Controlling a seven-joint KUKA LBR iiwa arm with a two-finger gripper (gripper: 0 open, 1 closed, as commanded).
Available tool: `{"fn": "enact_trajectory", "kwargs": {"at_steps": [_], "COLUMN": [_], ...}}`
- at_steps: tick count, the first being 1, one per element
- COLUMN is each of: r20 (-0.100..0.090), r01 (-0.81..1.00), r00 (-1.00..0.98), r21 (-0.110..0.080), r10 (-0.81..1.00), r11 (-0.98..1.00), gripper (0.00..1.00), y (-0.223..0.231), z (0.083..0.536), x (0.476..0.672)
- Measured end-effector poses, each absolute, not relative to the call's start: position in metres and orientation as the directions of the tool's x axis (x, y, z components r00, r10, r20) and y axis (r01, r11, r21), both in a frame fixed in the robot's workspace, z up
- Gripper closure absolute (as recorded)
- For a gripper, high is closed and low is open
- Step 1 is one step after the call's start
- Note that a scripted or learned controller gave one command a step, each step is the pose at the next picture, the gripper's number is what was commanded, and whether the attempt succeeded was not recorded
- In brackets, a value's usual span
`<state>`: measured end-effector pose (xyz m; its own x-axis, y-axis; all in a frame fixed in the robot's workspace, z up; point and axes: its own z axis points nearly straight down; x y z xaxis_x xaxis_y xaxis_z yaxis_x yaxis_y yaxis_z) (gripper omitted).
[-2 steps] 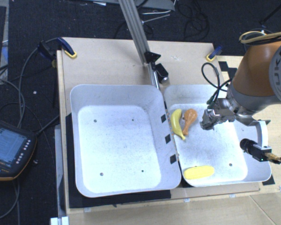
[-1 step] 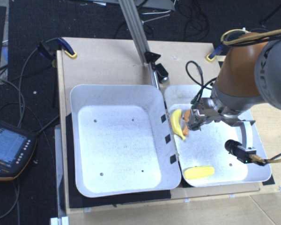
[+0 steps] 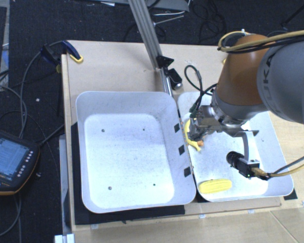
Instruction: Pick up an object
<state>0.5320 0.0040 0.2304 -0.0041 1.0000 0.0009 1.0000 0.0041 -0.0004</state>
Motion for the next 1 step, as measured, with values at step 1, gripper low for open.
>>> {"fn": "enact_trajectory", "kwargs": {"at_steps": [1], "r20": [0.001], "r01": [1.000], "r00": [-0.004], "r21": [-0.001], "r10": [1.000], "r11": [0.004], "gripper": [1.00], "y": [0.0506], "z": [0.2250], "x": [0.5285]}}
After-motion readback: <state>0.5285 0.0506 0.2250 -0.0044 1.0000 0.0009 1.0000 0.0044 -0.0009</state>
